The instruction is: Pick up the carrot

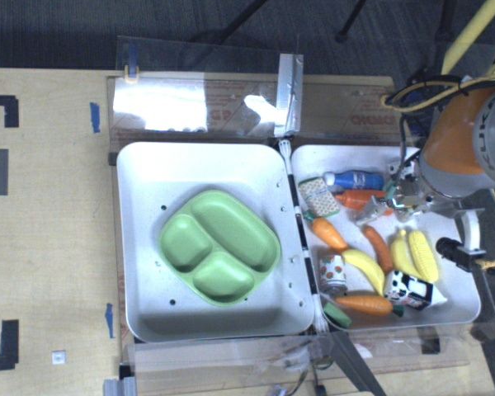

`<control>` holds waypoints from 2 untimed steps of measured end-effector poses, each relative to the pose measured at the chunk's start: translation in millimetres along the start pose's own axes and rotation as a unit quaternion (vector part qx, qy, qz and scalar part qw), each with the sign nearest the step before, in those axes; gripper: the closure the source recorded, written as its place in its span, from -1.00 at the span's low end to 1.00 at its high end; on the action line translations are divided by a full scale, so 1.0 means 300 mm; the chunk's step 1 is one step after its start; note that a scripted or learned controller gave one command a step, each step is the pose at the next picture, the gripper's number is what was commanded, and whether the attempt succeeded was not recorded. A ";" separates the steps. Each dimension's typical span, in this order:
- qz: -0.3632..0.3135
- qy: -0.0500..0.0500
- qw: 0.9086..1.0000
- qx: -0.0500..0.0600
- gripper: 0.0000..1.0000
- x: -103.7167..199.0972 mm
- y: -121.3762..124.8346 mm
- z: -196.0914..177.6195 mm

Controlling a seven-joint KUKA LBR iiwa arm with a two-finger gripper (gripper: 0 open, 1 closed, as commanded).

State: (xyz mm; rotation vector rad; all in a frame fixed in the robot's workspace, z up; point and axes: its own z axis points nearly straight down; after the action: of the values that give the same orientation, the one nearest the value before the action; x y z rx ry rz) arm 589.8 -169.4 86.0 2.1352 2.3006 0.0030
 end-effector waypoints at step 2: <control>-0.103 -0.001 0.995 0.000 -1.00 -0.091 0.186 -0.241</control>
State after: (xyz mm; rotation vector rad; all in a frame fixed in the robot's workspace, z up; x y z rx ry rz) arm 647.1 -192.5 158.5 1.8849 2.5078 0.0015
